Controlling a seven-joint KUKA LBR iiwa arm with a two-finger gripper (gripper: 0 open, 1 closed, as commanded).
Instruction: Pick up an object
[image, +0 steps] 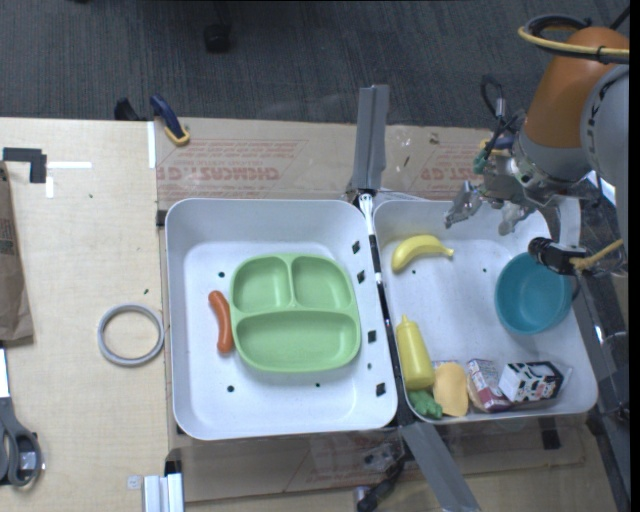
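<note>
In the right white bin (590, 395), the curved yellow plastic banana (420, 250) (light, stiff, slick) wants pinching across its middle by the empty, parted two-finger gripper (487, 210).

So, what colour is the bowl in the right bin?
Blue; the bowl shows clearly in the camera view.

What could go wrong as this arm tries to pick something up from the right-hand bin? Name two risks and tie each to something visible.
1. The tool hangs over the back rim of the right bin, apart from the banana and blue bowl; a straight descent may close on nothing or strike the rim.
2. The yellow bottle, cheese wedge and cartons crowd the front wall, so a grasp there may snag a neighbour.
</note>
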